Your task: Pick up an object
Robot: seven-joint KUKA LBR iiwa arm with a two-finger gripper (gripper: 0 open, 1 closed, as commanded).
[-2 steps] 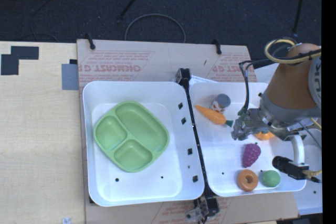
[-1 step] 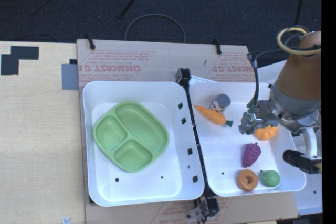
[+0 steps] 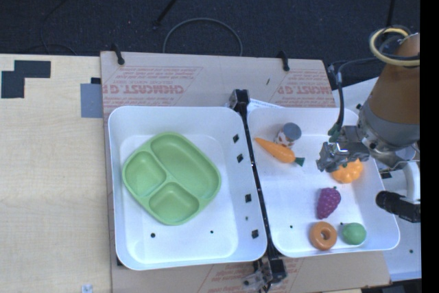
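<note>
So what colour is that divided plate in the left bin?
Light green; the divided plate shows plainly in the camera view.

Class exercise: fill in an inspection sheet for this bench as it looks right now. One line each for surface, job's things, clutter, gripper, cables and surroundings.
Surface: two white bins side by side, left bin and right bin, on a cardboard sheet.
Job's things: in the right bin, carrot, grey-capped toy, orange fruit, purple grapes, doughnut, green ball.
Clutter: green divided plate in the left bin.
Gripper: gripper low over the right bin, at the orange fruit; grasp not readable.
Cables: loops on the dark floor; a cable beside the arm.
Surroundings: wooden table on the left.
</note>
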